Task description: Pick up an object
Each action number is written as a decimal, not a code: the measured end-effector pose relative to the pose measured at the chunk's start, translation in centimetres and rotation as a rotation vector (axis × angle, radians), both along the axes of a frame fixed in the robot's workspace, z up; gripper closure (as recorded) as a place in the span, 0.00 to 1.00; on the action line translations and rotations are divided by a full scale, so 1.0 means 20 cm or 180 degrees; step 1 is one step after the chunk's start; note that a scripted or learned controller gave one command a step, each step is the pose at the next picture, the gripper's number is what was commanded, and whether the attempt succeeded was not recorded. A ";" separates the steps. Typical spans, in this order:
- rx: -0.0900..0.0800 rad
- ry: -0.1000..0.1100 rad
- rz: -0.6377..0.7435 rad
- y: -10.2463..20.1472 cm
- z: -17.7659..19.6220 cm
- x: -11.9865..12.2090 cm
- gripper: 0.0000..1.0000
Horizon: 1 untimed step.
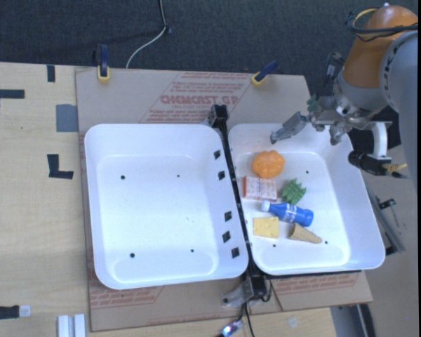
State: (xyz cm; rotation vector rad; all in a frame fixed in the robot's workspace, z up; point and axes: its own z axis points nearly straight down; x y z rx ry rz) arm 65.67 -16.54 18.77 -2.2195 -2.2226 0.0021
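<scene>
The right bin (356,209) holds several small items. An orange round fruit (267,164) lies near its back left. In front of the fruit sits a red and white packet (259,187), with a green leafy piece (293,189) to its right. Further forward lie a blue bottle (289,212) on its side, a yellow block (266,227) and a tan wedge (305,234). My gripper (305,135) hangs over the back rim of this bin, behind and to the right of the fruit. It is open with its fingers spread wide and nothing between them.
The left bin (154,209) stands beside the right one, joined along a black divider (228,188). Both rest on a cardboard sheet (189,97) held by clamps (102,65) at the back. A cable (151,41) trails behind.
</scene>
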 end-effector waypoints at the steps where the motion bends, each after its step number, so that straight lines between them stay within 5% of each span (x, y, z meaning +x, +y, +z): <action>1: -0.0011 -0.0027 -0.0006 -0.16 0.42 -0.05 0.00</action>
